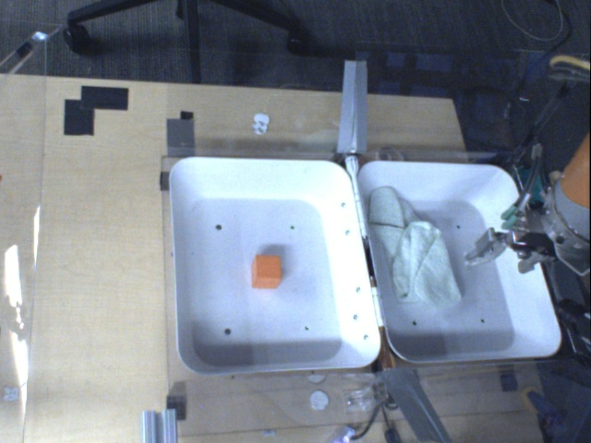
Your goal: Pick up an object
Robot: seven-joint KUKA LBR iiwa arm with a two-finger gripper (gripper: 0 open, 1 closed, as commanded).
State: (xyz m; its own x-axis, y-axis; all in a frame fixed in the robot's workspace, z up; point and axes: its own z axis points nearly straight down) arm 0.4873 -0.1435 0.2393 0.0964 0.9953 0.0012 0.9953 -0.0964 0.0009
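Over the right bin's [531,340] far-right side your gripper [494,245] hangs, its fingers parted with nothing between them, pointing toward the crumpled white cloth [420,261]. That cloth lies against the bin's left wall, leaving bare floor between it and the gripper. You'll find a small orange cube [267,271] alone near the middle of the left bin [199,275], well clear of every wall.

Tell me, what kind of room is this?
Most likely a robot lab or test workshop. A wooden bench bears two white bins, one with an orange block, the other with a cloth. A robot arm reaches in, and an office chair base stands on carpet.
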